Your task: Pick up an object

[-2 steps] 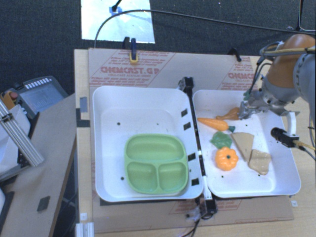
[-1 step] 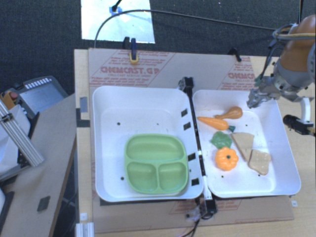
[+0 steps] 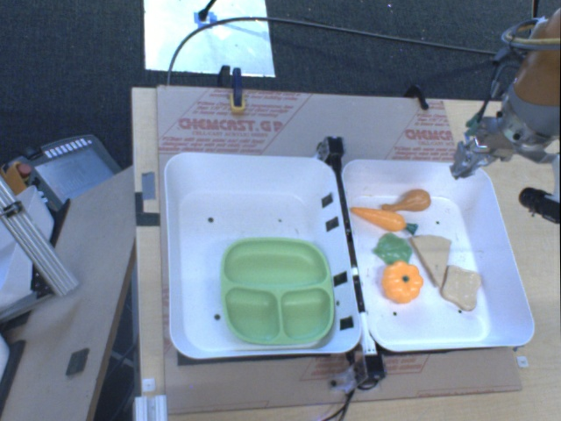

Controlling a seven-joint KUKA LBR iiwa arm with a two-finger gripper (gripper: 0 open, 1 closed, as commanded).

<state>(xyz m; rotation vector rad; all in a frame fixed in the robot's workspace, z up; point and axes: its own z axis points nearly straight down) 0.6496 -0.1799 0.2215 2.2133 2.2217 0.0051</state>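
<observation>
Dark carpet surrounds a pale bench topped with cardboard [image 3: 263,123] printed "CHEMCAST GP" in red. Two white bins lie side by side: a green divided plate [image 3: 277,289] rests in the left bin [image 3: 193,200], while the right bin [image 3: 495,235] holds a carrot [image 3: 379,218], a gourd [image 3: 410,202], greens [image 3: 394,249], a small pumpkin [image 3: 402,281] and two bread slices [image 3: 445,270]. The gripper [image 3: 466,163] is seen over the right bin's far right corner, nothing held; its opening cannot be made out.

In the right bin [image 3: 504,235] we see six small things lying flat and close together: an orange carrot [image 3: 379,218] touching a tan gourd [image 3: 410,202], a green leafy piece [image 3: 394,248] just below, a round orange pumpkin [image 3: 402,282], and two pale bread slices [image 3: 432,254] [image 3: 461,287] beside it.
</observation>
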